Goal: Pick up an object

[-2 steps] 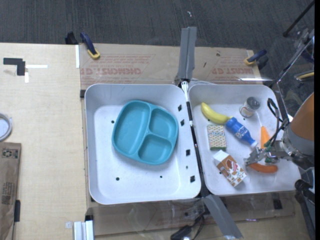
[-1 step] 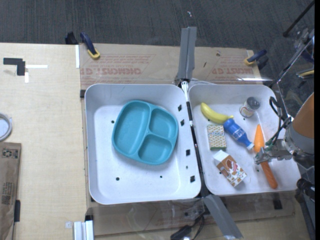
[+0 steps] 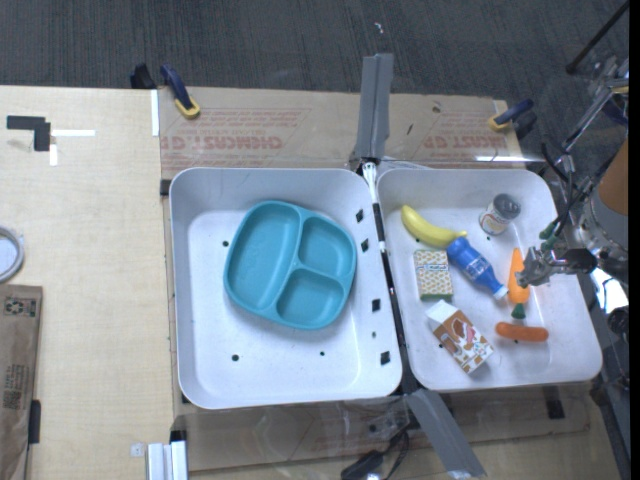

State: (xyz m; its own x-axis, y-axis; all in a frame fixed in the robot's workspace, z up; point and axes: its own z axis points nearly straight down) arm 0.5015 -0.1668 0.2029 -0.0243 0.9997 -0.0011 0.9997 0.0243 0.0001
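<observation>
— Looking at the carrot (image 3: 516, 274), was it the one the arm had gone for?

— I judged so. It lay in the right bin (image 3: 560, 373), against the right wall, with the gripper (image 3: 533, 271) low and just beside it. I couldn't tell how far the pincer stood open, nor whether it had hold of anything; the tip was too small and dark against the carrot.

— So nothing was lifted?

— Nothing I could see clear of the bin floor. The blue bottle (image 3: 474, 265) lay just left of the carrot, the banana (image 3: 430, 227) further up, the sausage (image 3: 522, 333) below, and the cracker box (image 3: 433, 273) and juice carton (image 3: 462, 340) nearer the middle. A small jar (image 3: 499, 213) stood near the top.

— And the left bin (image 3: 190, 368)?

— It bore the teal divided plate (image 3: 291, 264). By my reckoning the reach was done; the grasp and lift were left.
</observation>
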